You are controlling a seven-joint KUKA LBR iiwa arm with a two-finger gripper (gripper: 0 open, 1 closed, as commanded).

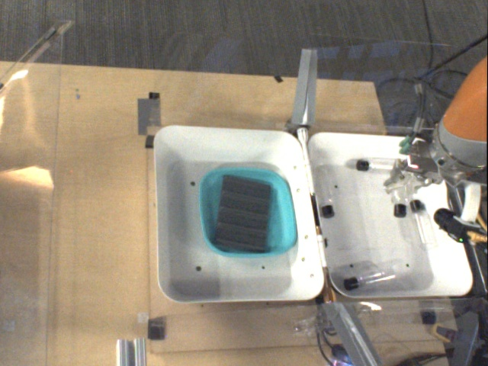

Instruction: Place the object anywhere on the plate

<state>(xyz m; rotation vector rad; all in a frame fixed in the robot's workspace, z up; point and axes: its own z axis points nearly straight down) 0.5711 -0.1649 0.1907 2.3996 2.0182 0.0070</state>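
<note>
Two shallow white bins are seated side by side on a wooden bench (76, 227). The left bin (175, 265) holds a teal plate (286, 219) near its centre, and a white margin of bin floor is left open on all four sides of the plate. A dark grey ridged block (244, 213) is laid on the plate, slightly tilted, and is contained within the plate's rim. The right bin (374, 235) is joined to the left one along a shared inner edge. Several clear tubes with black caps (371, 279) are scattered across its floor, mostly near the edges, and the central floor is left largely open.

The arm (469, 113) is positioned over the upper right corner of the right bin, with its orange band at the frame edge. The gripper (415, 170) is located just above the bin's right side, near two of the small tubes. The spacing of the fingers cannot be determined, as they are obscured by the wrist hardware and glare. Nothing is seen to be held between them.
</note>
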